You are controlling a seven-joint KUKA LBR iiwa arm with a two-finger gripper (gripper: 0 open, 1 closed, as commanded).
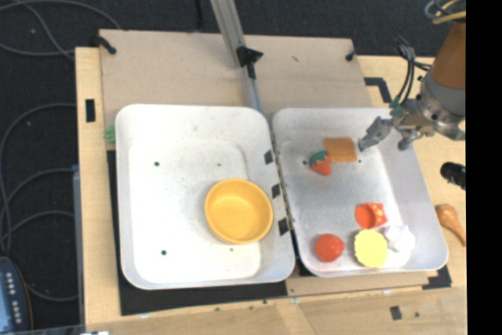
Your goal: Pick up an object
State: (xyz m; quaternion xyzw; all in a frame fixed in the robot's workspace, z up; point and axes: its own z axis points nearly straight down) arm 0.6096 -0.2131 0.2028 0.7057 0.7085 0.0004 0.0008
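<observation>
- Camera view is showing the likeliest pick, a tan block, lying flat in the upper part of the right bin, just beside a small strawberry toy, red with a green cap, to its lower left.
- The block is looking like a light, stiff slab, possibly a bread or sponge toy; I am judging it easy to lift but low-lying, so closing across its short sides seems the best hold.
- The strawberry is sitting near enough that a finger could be nudging it during a descent.
- Lower in the same bin, an orange-red piece, a red ball, a yellow disc and a white crumpled thing are clustering together, crowded and harder to isolate.
- The left bin is holding a yellow bowl, wide and rigid, awkward except at the rim.
- The gripper is hovering over the right bin's upper right edge, just right of the block, tilted down and leftward; its two jaws are standing apart with nothing between them.
- The arm is reaching in from the right, with the wrist above the bin's corner over the table.
</observation>
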